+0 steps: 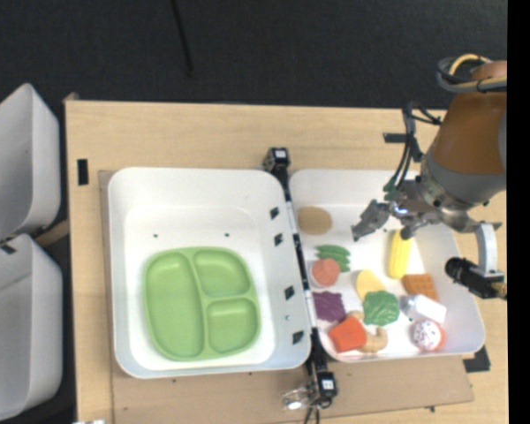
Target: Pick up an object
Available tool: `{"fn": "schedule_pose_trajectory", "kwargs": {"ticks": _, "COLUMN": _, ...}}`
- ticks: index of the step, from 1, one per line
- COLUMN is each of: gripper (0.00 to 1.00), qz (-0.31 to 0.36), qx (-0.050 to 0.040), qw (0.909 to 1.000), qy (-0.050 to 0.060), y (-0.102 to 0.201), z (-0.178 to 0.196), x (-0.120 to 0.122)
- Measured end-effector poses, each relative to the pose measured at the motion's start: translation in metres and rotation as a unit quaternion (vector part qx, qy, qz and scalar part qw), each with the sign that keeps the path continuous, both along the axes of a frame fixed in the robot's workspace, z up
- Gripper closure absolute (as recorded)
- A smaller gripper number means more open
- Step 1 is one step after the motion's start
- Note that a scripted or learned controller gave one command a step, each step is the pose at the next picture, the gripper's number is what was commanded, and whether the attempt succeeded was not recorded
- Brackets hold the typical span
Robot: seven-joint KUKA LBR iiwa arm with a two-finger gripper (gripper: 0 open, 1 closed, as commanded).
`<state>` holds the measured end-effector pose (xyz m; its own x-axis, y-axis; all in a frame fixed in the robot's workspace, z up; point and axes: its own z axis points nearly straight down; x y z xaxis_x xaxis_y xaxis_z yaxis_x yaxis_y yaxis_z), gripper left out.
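My gripper hangs over the upper part of the right bin, open, with nothing between its fingers. One dark finger points left toward a tan round piece. The other sits just above a yellow corn cob. Below them lie several toy foods: a green pod, a pink-red tomato, a yellow piece, an orange piece, purple grapes, green broccoli and a red-orange pepper.
The left bin holds a green divided plate in its lower half. A pink-white ball and a white-grey item lie at the right bin's lower right corner. The arm's orange band rises at the right.
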<state>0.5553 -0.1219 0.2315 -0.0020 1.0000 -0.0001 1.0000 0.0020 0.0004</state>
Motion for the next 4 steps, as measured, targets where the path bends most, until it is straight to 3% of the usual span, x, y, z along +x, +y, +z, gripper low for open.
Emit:
{"fn": "schedule_pose_trajectory", "kwargs": {"ticks": 2, "gripper": 0.0, "qz": -0.002, "qx": -0.0004, "qw": 1.0, "qy": 0.002, "y": -0.001, "z": -0.107, "x": 0.008}}
{"fn": "schedule_pose_trajectory", "kwargs": {"ticks": 3, "gripper": 0.0, "qz": -0.002, "qx": 0.0011, "qw": 1.0, "qy": -0.002, "y": -0.001, "z": -0.127, "x": 0.011}}
{"fn": "schedule_pose_trajectory", "kwargs": {"ticks": 4, "gripper": 1.0, "qz": -0.005, "qx": 0.0003, "qw": 1.0, "qy": -0.006, "y": -0.002, "z": -0.114, "x": 0.013}}
